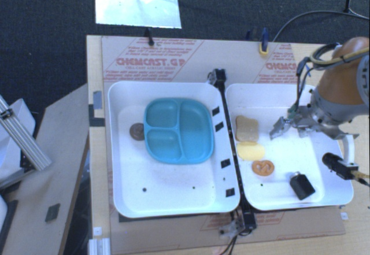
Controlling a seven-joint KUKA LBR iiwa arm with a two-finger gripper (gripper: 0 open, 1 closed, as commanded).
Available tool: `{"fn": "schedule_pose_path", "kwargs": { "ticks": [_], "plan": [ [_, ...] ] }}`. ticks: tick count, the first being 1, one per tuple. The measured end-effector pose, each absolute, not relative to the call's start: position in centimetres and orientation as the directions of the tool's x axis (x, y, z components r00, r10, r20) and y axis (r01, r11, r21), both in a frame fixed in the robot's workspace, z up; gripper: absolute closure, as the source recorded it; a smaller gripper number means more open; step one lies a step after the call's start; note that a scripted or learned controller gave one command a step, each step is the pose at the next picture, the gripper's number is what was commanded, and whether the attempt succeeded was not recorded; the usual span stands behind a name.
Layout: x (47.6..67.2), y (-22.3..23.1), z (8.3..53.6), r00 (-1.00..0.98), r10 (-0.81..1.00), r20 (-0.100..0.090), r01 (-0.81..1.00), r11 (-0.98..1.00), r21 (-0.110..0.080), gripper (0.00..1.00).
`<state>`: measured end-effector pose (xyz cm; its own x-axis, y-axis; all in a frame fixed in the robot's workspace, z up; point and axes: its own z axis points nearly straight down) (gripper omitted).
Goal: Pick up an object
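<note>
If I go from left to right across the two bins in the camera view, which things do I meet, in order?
Brown round object → blue divided plate → bread slice → gripper. The yellow piece, pretzel and black block overlap these in order, so I leave them out.

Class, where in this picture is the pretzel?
The pretzel lies in the right bin, near its front left, just below the yellow piece and left of the black block.

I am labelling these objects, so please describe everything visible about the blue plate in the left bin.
The blue plate is a light blue, rounded-square tray with three compartments, one large on the right and two smaller on the left. It looks like smooth plastic. It lies flat, right side up, in the left bin. A small round brownish object lies at its left edge.
</note>
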<state>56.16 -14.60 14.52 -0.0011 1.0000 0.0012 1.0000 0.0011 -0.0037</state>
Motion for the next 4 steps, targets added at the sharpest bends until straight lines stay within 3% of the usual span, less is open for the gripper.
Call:
{"fn": "schedule_pose_path", "kwargs": {
  "ticks": [1,2,4],
  "plan": [
    [56.8,-13.8,9.5,-0.004,1.000,0.001,1.000,0.004,-0.003,0.00],
    [56.9,-13.9,10.9,-0.004,1.000,-0.001,1.000,0.004,0.003,1.00],
    [56.3,-13.9,21.4,-0.005,1.000,-0.002,1.000,0.005,0.007,1.00]
  ]
}}
